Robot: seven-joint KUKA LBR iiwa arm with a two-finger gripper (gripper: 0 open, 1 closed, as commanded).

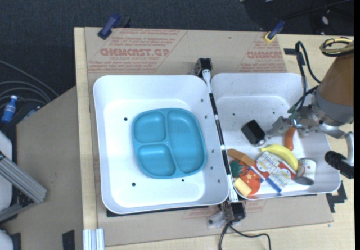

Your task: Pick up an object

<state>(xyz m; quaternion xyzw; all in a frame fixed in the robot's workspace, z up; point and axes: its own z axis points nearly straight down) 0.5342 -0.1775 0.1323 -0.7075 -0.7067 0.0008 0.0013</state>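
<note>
Crowded right bin (pixel 253 89): black block (pixel 253 131), banana (pixel 283 154), orange carrot-like piece (pixel 289 139), printed packet (pixel 274 168), red-and-yellow toy (pixel 247 180), small metal cup (pixel 306 169). Blue divided plate (pixel 169 142) alone in left bin (pixel 112 97). Jaws (pixel 292 125) low over right bin, just right of the black block, touching or nearly touching the orange piece; opening cannot be told. "CHEMCAST GP" printed on table (pixel 135 49).
</note>
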